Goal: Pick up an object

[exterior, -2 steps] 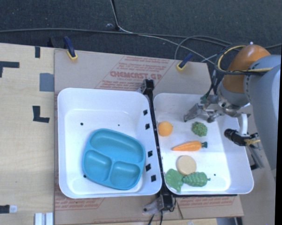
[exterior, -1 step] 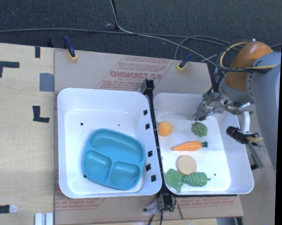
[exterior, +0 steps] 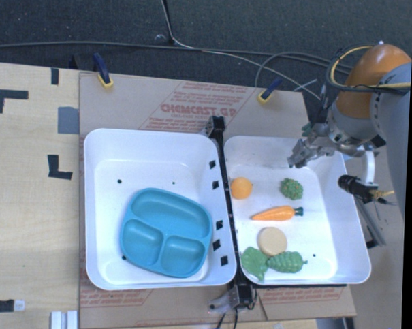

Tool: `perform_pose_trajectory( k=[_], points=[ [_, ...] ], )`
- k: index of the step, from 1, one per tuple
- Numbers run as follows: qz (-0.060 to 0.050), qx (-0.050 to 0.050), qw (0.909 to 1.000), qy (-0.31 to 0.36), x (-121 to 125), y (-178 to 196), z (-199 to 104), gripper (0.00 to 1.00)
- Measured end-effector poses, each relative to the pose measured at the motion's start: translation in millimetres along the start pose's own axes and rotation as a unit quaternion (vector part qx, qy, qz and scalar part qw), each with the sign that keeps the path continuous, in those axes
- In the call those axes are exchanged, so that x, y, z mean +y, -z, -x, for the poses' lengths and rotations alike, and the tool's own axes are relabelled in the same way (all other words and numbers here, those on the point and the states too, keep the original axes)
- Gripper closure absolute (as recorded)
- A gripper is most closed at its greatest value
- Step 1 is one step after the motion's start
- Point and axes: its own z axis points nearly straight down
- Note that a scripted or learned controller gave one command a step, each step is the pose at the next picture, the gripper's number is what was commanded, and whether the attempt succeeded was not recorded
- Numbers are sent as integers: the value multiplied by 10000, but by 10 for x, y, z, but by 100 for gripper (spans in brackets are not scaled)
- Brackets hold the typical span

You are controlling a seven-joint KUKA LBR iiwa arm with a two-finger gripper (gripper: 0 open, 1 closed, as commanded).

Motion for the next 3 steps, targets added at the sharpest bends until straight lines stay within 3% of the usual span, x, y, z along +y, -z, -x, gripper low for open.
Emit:
perform_pose_trajectory(
  k=[1,2,3],
  points=[
    [7,-7,10000,-2,35,525,94,100],
    [-7,-1,10000,1,45,766,86,100],
    [-18,4,10000,15,-19,841,-368,100]
  ],
)
